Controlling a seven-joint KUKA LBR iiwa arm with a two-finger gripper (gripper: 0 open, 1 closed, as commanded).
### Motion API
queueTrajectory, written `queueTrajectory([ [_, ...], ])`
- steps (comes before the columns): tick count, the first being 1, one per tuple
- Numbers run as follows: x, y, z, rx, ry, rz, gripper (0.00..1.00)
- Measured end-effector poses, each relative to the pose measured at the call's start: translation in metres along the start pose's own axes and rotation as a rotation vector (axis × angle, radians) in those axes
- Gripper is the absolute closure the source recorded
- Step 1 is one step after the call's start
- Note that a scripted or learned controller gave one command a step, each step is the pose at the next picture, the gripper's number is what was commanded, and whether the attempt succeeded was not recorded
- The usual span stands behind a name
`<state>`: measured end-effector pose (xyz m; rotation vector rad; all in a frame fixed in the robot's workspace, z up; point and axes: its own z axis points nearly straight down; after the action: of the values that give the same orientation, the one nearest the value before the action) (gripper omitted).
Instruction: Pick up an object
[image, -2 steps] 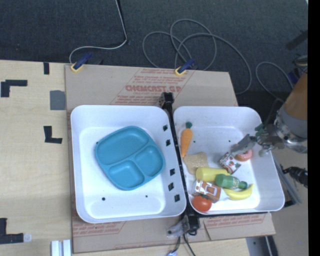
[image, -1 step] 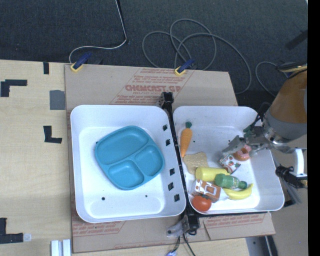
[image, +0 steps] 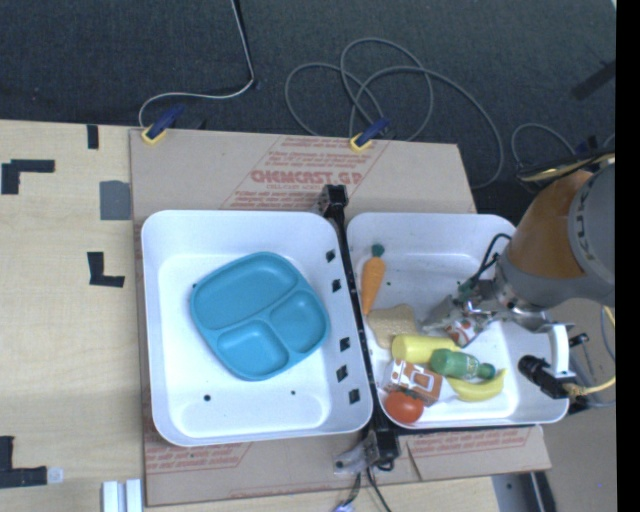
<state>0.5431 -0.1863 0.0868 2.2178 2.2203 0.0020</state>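
Note:
In the right bin (image: 430, 235), my gripper (image: 458, 320) is down low, just above a heap of toy food. Right under its tip lies a small red and white item (image: 463, 332); whether it is gripped is unclear. A yellow piece (image: 422, 348), a green bottle (image: 466, 364) and a banana (image: 482, 388) lie just in front of it. Near the divider are a carrot (image: 372, 282), a beige slab (image: 392, 322), a small printed box (image: 415, 378) and a red tomato (image: 403, 408).
A blue sectioned plate (image: 262, 315) lies in the left bin (image: 160, 300). The grey and orange arm (image: 555, 245) leans over the right bin's right wall. Cables (image: 400, 90) trail on the dark floor behind the bench.

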Motion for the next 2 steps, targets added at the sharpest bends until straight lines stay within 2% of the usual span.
queueTrajectory([
  [1,-0.001,0.001,-0.01,-0.004,-0.003,0.0,1.0],
  [2,0.063,0.063,0.0,-0.005,0.001,-0.002,1.0],
])
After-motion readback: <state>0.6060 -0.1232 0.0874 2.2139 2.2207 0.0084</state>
